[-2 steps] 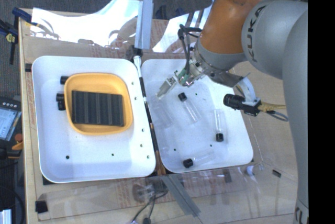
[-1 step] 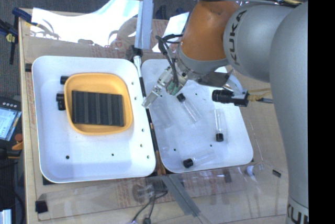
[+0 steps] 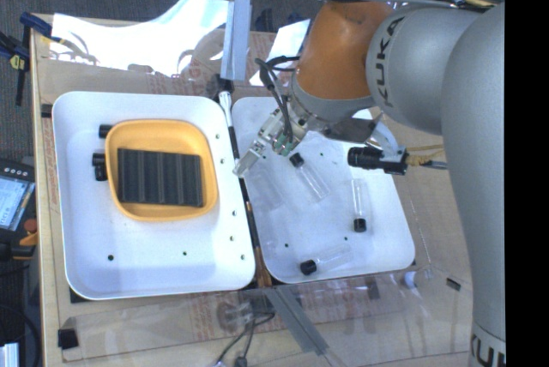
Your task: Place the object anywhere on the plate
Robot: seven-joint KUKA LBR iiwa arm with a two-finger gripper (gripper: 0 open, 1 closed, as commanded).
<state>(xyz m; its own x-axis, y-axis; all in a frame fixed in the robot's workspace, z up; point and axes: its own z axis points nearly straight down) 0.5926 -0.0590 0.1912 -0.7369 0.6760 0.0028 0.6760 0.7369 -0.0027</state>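
The arm (image 3: 403, 57) reaches in from the right, its orange band above the right bin's (image 3: 390, 247) far edge. The gripper (image 3: 257, 153) hangs low over that bin's near-left part, close to the seam between the two bins; how far its fingers are parted cannot be told, and nothing can be seen between them. In the right bin lie three clear vials with black caps: one (image 3: 307, 175) just beside the gripper toward the bin's middle, one (image 3: 358, 204) near the right edge, and one (image 3: 319, 261) by the front edge. The yellow plate (image 3: 161, 136), with a dark ribbed insert (image 3: 159, 177), sits in the left bin (image 3: 103, 254) toward its far side.
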